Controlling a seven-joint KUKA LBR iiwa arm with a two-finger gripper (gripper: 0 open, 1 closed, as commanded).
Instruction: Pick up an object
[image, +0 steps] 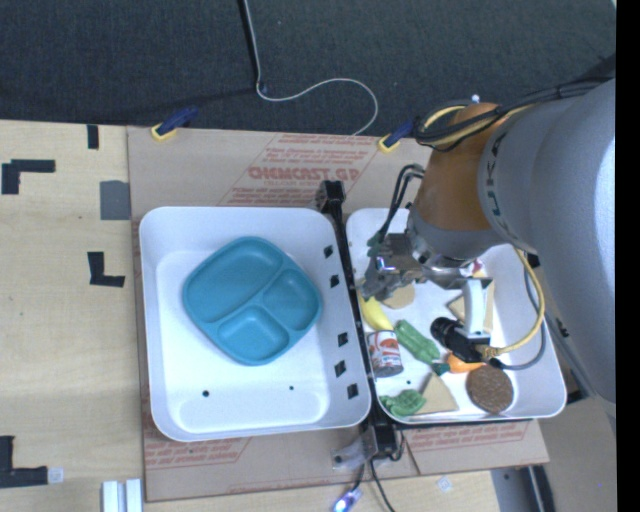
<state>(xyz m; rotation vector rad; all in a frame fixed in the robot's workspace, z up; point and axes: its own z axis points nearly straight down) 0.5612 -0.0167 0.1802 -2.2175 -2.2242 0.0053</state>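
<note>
Poised low in the right bin (540, 400), beside the divider: gripper (385, 275), grip state impossible to tell. Lying just at its six o'clock, near touching: yellow banana (376, 314), long axis running eleven to five o'clock. Nearby: green pickle (418, 341).

You have the gripper (385, 283) low over the upper left of the right bin (535, 405), just above a yellow banana (375, 314) by the divider. Below it lie a green pickle-like piece (417, 341), a small can (386, 354), a green leafy piece (404, 403) and a brown cookie (490, 389). In your left bin (165, 240) sits a blue divided plate (251, 299)
</note>
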